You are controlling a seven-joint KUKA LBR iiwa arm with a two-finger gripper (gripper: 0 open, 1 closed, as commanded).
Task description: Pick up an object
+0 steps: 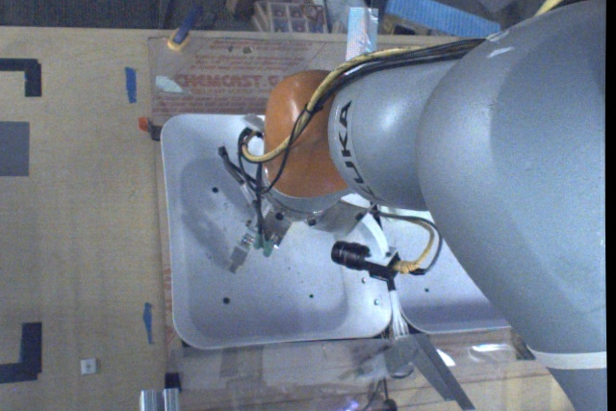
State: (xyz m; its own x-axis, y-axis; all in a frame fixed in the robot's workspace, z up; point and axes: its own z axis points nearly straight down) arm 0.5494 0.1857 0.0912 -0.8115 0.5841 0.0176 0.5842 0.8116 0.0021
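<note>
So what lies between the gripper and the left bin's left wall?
In the camera view, bare white bin floor between the gripper and the left wall.

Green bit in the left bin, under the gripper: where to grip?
Across its narrow width, from straight above: the green bit looks small and lies low on the left bin's flat floor, beside the gripper. Finer shape is too blurred.
</note>
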